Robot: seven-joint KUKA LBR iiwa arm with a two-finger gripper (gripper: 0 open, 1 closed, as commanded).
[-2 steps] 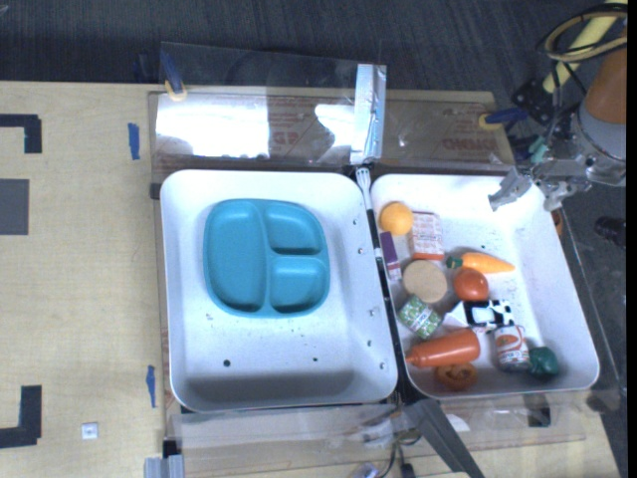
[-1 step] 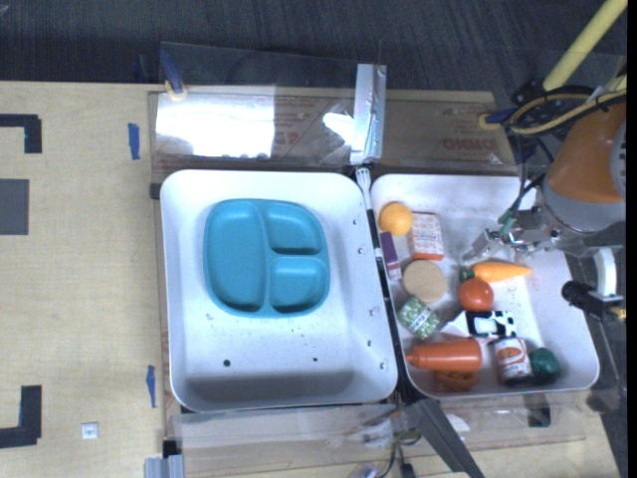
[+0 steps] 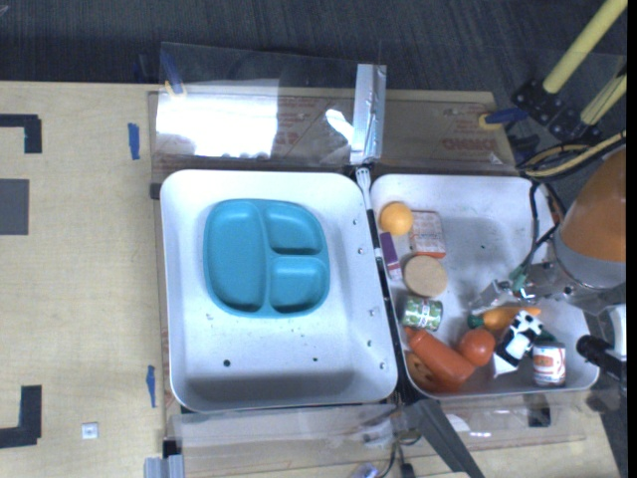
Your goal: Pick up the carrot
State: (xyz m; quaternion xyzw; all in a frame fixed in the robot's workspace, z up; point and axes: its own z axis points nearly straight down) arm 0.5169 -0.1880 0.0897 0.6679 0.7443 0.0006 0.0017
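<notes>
Orange carrot point(image 3: 498, 318), small with a green end, lies in the right bin point(image 3: 468, 199).

Bright overhead light, glare on plastic sheet point(image 3: 259, 122)

The pale wooden tabletop point(image 3: 80, 267) fills the left and middle of the frame, ending at dark floor along the top. Black corner marks and a grey square sit on its left side, with small blue tape pieces near the bins. Two shallow white bins rest on it side by side: the left bin point(image 3: 189, 366) at centre and the right bin point(image 3: 468, 192) toward the right. A clear plastic sheet point(image 3: 259, 118) lies just behind them at upper centre.
</notes>
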